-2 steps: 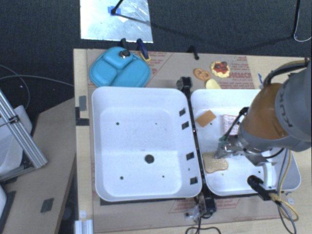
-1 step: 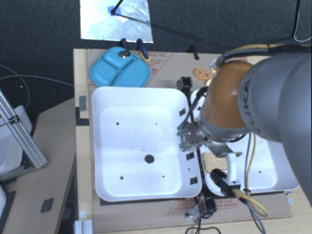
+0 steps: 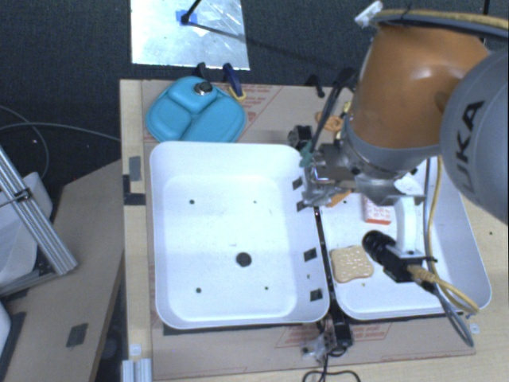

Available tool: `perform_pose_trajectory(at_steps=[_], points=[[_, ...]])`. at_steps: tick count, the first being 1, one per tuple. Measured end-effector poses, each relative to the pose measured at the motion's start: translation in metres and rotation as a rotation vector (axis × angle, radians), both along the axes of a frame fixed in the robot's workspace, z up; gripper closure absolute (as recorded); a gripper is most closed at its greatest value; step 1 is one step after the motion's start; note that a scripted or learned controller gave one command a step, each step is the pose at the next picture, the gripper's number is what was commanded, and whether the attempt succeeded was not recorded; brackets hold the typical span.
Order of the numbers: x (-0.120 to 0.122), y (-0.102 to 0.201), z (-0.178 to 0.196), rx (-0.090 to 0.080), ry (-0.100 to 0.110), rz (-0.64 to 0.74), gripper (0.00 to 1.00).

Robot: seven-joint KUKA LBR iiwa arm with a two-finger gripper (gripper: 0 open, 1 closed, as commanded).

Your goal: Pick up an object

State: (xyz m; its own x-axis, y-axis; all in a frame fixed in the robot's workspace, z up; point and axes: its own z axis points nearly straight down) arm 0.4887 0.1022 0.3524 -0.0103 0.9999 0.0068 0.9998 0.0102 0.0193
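Observation:
My gripper (image 3: 316, 183) hangs low over the inner edge of the right bin (image 3: 469, 273), close to the divide between the two bins. The big orange and grey wrist hides most of that bin's back half. A tan, cracker-like piece (image 3: 351, 264) lies in the right bin near its front left corner, below the gripper. A red and white box (image 3: 376, 212) peeks out from under the wrist, and a bit of orange (image 3: 337, 200) shows beside the gripper. In the left bin (image 3: 171, 213) lies one small dark disc (image 3: 243, 259).
A blue lidded container (image 3: 195, 111) sits on the bench behind the left bin. Further back lies a shiny metal sheet (image 3: 189, 22). An aluminium frame (image 3: 32, 221) stands off to the left of the bench.

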Motion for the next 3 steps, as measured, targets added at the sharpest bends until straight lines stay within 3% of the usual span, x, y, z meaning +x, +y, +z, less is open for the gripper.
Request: perform_pose_trajectory(at_steps=[1, 2, 3], points=[[0.026, -0.051, -0.026, -0.008, 0.018, -0.014, 1.00], [-0.002, -0.014, 0.009, -0.004, 0.014, -0.002, 1.00], [-0.002, -0.099, -0.002, -0.009, 0.016, -0.017, 1.00]])
